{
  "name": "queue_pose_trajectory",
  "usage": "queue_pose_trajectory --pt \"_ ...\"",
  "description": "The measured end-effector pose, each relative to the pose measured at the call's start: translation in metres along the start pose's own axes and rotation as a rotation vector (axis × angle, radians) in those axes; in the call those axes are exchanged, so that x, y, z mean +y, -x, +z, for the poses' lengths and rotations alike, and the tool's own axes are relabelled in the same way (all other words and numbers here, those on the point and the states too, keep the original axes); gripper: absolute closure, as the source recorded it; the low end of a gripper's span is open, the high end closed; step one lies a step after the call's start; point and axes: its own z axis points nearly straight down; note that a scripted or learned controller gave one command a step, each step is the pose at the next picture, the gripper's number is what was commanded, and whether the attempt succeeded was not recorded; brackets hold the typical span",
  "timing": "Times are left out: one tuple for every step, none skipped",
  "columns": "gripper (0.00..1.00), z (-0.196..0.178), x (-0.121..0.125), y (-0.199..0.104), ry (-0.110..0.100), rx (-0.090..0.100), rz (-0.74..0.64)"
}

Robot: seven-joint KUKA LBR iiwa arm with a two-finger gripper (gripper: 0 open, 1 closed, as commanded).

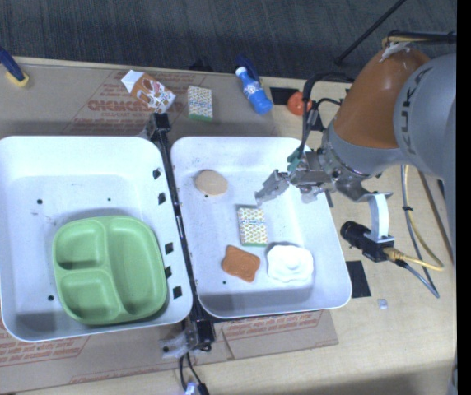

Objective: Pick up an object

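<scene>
Objects for picking sit in the right bin (219, 299): a tan round cookie-like piece (212, 183) near the back left, a green-and-white patterned packet (252, 225) in the middle, an orange toast-shaped piece (241, 263) toward the front, and a white fried-egg-like piece (290, 263) just beside it on the right. The gripper (273, 186) hangs over the bin's back right area, tilted down toward the left, and nothing shows between its fingers; whether they stand wide or narrow, I cannot tell from this slant. Its tip is near the packet and to the right of the cookie, touching neither as far as the view shows. The grey arm with its orange band (375, 105) leans in from the right, covering the bin's right rim. Over in the left bin (13, 163), a green divided plate (109, 268) with three compartments lies toward the front. A black divider strip (172, 212) runs between the two bins. Behind the bins, on the cardboard, lie a crumpled snack wrapper (147, 91), a small green-and-white box (200, 102), and a blue clamp (254, 90); another blue clamp (10, 65) grips the far left corner.
</scene>
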Motion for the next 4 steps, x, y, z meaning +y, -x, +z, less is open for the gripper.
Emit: queue_pose_trajectory --pt "0.00 0.037 -0.048 0.045 -0.001 -0.001 0.000" --pt "0.00 0.135 -0.048 0.040 0.005 -0.001 -0.001" --pt "1.00 0.125 -0.048 0.040 0.002 0.001 -0.008" --pt "1.00 -0.007 -0.067 -0.011 0.005 0.000 -0.001"
